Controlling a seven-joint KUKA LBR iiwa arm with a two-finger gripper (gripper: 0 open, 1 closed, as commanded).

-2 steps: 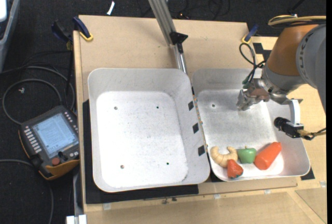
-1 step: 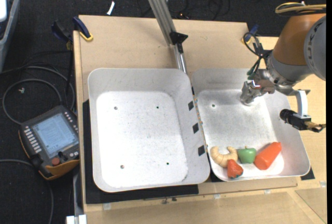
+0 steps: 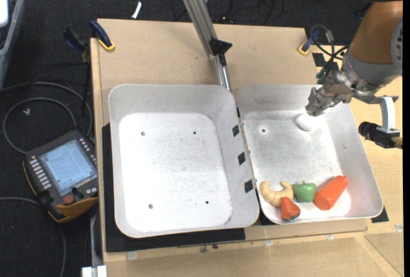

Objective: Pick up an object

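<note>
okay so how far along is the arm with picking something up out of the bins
Early stage. Done: the arm has reached into the right bin, and the gripper sits low, right above a small white object near the far side. In hand: nothing visibly lifted; whether the fingers grip it can't be told. Left: close, then raise. The orange carrot-like piece, green pepper, red piece and tan curled piece lie untouched at the near edge.

Matt white plastic bins (image 3: 173,99), bare wooden bench (image 3: 160,51), glossy toy carrot (image 3: 330,192)
</note>
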